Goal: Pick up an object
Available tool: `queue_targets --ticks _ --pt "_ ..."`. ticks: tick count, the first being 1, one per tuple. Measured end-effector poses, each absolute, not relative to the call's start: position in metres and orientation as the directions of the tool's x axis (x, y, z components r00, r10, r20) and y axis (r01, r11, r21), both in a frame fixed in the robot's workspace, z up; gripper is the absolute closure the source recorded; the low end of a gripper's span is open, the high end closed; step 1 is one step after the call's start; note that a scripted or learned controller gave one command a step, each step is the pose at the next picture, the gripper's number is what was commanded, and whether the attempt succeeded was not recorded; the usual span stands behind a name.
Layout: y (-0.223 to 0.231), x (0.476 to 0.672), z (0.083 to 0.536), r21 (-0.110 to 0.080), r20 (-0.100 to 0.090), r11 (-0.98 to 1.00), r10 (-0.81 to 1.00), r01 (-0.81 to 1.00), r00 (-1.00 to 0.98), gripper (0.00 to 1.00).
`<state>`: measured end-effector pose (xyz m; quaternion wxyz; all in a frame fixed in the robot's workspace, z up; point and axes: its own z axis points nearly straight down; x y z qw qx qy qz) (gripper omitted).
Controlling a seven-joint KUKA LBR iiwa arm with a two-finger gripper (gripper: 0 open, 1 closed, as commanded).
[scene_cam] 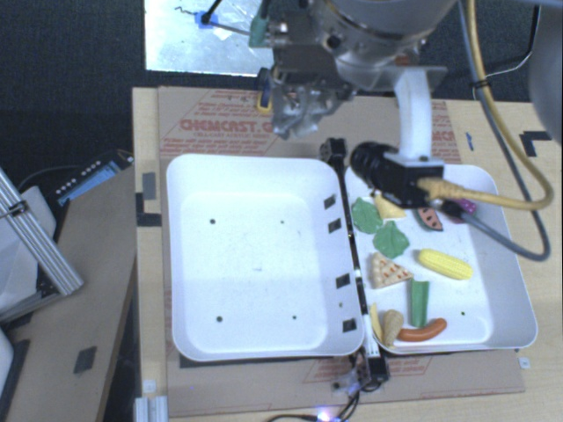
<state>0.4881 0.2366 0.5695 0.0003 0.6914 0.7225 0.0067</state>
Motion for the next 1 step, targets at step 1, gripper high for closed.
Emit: queue_targets --ticks 1 --pt "0.2369 0.4882 0.5808 0.012 0.01 0.05 0.999 0.999 -0.05 1.0"
